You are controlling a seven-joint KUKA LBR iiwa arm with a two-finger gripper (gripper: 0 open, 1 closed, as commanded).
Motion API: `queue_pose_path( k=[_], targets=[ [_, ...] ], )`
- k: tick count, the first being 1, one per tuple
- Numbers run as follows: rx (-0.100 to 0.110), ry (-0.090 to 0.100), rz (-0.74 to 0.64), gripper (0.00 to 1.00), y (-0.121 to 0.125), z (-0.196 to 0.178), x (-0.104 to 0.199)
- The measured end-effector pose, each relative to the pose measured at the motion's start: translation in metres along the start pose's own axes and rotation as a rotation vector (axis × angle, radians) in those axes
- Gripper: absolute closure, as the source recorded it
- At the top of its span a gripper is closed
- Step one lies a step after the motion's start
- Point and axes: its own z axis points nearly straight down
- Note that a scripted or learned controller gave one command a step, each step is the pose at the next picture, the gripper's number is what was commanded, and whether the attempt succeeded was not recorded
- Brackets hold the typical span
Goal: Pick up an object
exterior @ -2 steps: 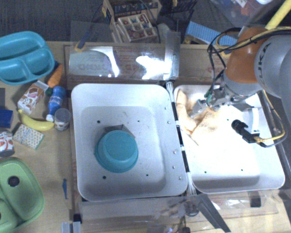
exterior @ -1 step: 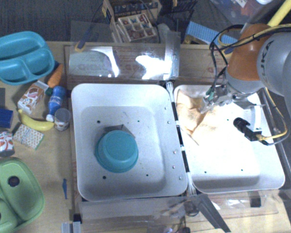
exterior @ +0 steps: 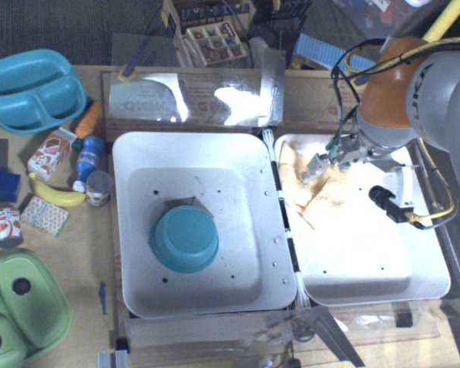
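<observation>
A round, smooth teal bowl [exterior: 185, 238] sits upside down in the left bin [exterior: 130, 167], a shallow glossy white tray. The gripper [exterior: 320, 166] hangs over the right bin [exterior: 383, 274], above tan crumpled cloth [exterior: 310, 190].

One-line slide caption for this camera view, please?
KUKA gripper low over a tan cloth in the right bin; teal bowl in the left bin.

We see the grey arm [exterior: 433, 98] with its orange band [exterior: 387, 83] reaching in from the right, bent downward, and its hand [exterior: 322, 163] points to the lower left, held low.
</observation>
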Motion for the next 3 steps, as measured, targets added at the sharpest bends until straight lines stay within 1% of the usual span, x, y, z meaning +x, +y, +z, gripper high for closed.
queue_pose_path(
  k=[1,2,3],
  targets=[
    [0.01,0.005,-0.022,0.0,-0.004,0.023,0.006],
    [0.005,0.003,-0.021,1.0,-0.003,0.011,0.005],
    [0.018,0.007,-0.024,1.0,0.042,-0.072,0.058]
  ],
)
